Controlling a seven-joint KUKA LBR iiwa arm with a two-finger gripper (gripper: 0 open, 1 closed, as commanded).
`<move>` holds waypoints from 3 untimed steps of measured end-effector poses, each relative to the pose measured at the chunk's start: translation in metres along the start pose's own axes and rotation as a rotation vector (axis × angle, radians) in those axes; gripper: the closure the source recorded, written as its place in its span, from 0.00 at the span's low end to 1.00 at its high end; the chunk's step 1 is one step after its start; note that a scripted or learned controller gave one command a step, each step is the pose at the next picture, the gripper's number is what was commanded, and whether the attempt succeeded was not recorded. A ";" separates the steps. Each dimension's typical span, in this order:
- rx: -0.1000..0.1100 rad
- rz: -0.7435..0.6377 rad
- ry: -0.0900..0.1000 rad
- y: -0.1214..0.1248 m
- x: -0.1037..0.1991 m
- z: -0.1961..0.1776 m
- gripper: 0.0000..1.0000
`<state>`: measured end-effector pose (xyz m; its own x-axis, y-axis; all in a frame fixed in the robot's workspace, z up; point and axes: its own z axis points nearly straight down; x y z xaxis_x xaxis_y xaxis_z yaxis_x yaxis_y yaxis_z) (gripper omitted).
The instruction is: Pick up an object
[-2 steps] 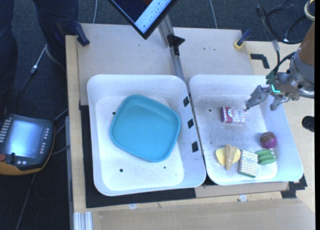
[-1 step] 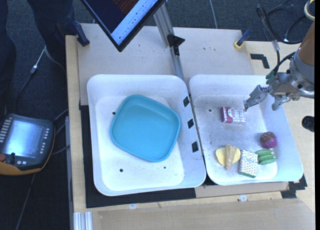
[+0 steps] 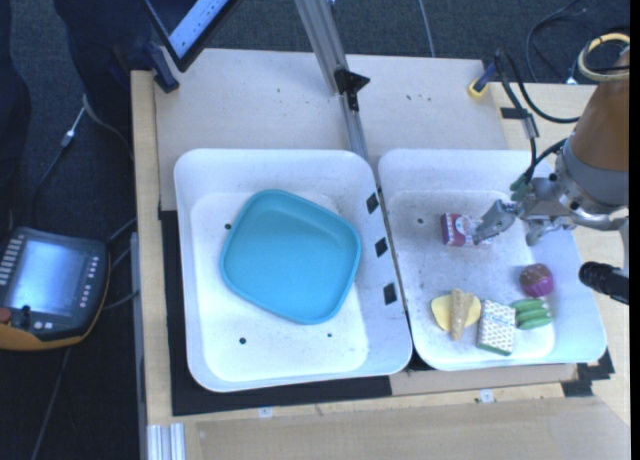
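Observation:
In the right bin (image 3: 430,173) lie a small red and white can (image 3: 455,229), a purple ball-like item (image 3: 536,279), a yellow piece (image 3: 456,312), a green and white block (image 3: 497,327) and a green item (image 3: 533,314). My gripper (image 3: 513,225) hangs over the bin's upper right part, just right of the can. It is open, with nothing between its fingers. The left fingertip (image 3: 492,221) sits close against the can's right side; I cannot tell if it touches.
The left bin (image 3: 200,248) holds a square blue plate (image 3: 290,255). A slanted metal pole (image 3: 330,48) runs down to the gap between the bins. Cables trail at the bench's back right, and a teach pendant (image 3: 50,283) lies off the bench at the left.

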<state>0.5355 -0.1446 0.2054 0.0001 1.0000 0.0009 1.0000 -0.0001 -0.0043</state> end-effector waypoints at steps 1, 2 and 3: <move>-0.001 0.000 0.000 0.002 0.002 0.042 0.00; -0.001 0.000 0.000 -0.003 -0.001 0.085 0.00; -0.006 0.000 -0.001 -0.002 -0.001 0.072 1.00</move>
<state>0.5337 -0.1453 0.1330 -0.0003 1.0000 -0.0003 1.0000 0.0003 0.0016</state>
